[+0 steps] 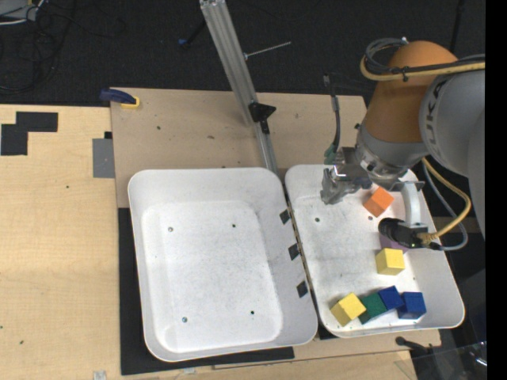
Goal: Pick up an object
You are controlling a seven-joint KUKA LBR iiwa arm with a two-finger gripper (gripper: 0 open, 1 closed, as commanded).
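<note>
Nearest us, along the front edge of the right bin, we find a huddle of blocks: a yellow block touching a green block, with two blue blocks packed just beside them. We judge they gathered there against the rim because the shallow floor lets loose pieces slide to the wall, which could make them awkward to grip from the side. A second, paler yellow cube sits apart, a little further back, and looks the easiest candidate since it has free space around it. An orange block lies near the back of the same bin, just beside the claw, which hangs over the bin's rear left part. We see nothing between its fingers, and we cannot tell whether it is released or clenched, because the metal parts blur together at this angle. The task's thing is therefore any of these blocks, all resting in the right bin; none is lifted. The left bin lies alongside on the table. On the grey arm we make out part of some lettering near the orange band, too cropped to read with confidence.
</note>
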